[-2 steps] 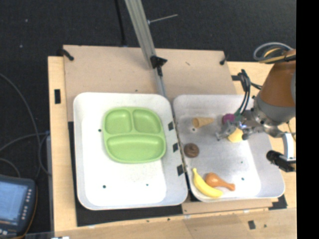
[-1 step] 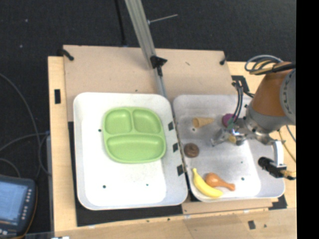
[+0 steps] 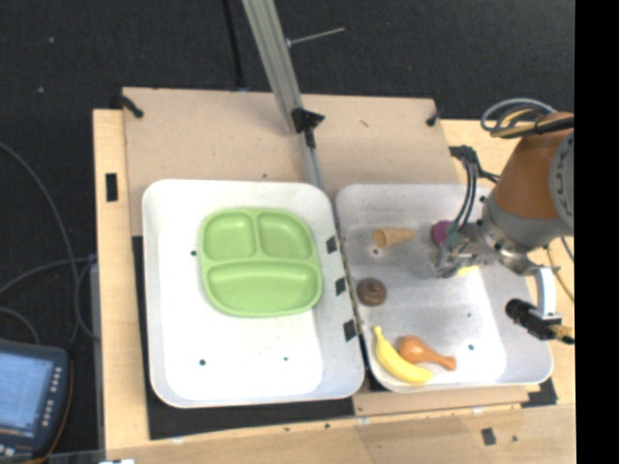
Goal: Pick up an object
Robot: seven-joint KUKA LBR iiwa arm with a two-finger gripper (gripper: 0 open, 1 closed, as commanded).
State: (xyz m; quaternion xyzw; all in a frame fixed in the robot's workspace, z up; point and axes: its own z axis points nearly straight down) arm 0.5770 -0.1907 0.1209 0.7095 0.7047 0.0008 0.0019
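The arm's fingers (image 3: 447, 262) sit low in the right bin (image 3: 484, 356), and whether they are wide or narrow cannot be told. Touching them on the far side is a small purple object (image 3: 441, 230). Left of it lies a cone (image 3: 392, 237); nearer, a brown donut (image 3: 371, 291), banana (image 3: 395, 359) and orange carrot (image 3: 424, 352). The left bin (image 3: 174, 356) holds a green plate (image 3: 259, 262).
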